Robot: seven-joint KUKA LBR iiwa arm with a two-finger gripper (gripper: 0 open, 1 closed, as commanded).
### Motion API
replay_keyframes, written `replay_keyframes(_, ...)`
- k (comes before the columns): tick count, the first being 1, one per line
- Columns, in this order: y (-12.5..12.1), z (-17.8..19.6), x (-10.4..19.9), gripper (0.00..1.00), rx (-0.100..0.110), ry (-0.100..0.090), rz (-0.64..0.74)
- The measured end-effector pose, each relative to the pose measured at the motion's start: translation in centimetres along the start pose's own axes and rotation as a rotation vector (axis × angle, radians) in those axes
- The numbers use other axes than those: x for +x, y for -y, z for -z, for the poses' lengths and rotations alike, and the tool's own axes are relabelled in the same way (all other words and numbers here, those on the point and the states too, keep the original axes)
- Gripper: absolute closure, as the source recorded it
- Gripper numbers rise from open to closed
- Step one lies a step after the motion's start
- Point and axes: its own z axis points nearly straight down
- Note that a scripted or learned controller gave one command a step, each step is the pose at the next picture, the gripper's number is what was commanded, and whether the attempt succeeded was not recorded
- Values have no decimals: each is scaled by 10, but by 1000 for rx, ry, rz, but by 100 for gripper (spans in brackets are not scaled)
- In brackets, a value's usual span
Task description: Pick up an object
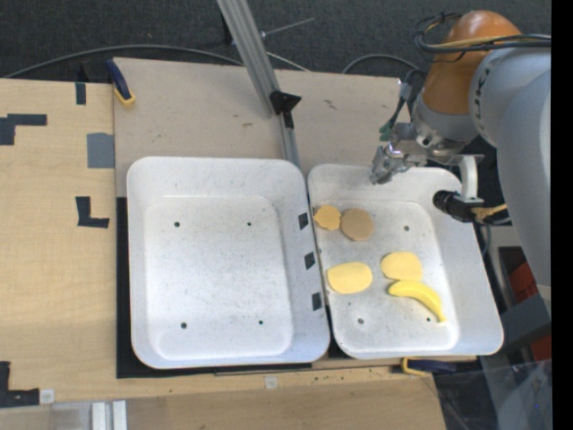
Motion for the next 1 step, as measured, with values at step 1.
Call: replay_keyframes(1,-3,64,-2,100,1,1,-1)
